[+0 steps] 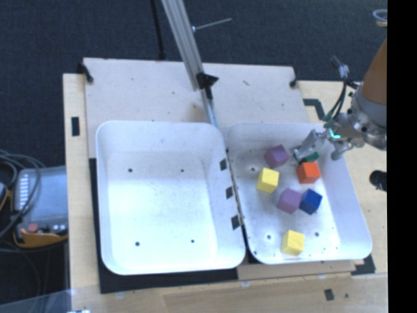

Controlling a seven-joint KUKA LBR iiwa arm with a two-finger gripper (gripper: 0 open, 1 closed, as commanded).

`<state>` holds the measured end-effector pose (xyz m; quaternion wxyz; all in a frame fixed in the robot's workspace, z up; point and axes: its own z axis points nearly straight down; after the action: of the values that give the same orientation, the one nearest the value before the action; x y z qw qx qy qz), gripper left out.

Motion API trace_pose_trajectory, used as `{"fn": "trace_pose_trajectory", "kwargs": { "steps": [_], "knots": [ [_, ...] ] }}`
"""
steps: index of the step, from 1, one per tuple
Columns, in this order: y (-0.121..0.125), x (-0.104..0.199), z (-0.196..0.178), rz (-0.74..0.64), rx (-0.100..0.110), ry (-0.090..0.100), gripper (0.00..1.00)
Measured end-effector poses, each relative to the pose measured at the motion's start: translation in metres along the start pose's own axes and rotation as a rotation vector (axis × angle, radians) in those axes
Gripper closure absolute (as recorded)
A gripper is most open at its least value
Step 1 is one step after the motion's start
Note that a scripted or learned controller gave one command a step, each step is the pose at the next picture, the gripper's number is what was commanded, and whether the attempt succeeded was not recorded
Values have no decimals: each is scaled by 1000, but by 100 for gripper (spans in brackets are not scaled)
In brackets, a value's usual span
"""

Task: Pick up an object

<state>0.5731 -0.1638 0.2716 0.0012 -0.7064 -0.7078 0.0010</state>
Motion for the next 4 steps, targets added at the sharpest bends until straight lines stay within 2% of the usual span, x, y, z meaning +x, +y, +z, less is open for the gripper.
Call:
{"fn": "trace_pose_trajectory", "kwargs": {
  "steps": [1,2,4],
  "knots": [
    [1,0,-2,1,-4,-1,0],
    [-3,-3,60,3,2,-1,0],
    [-12,-10,170,4,-2,-2,0]
  ]
}}
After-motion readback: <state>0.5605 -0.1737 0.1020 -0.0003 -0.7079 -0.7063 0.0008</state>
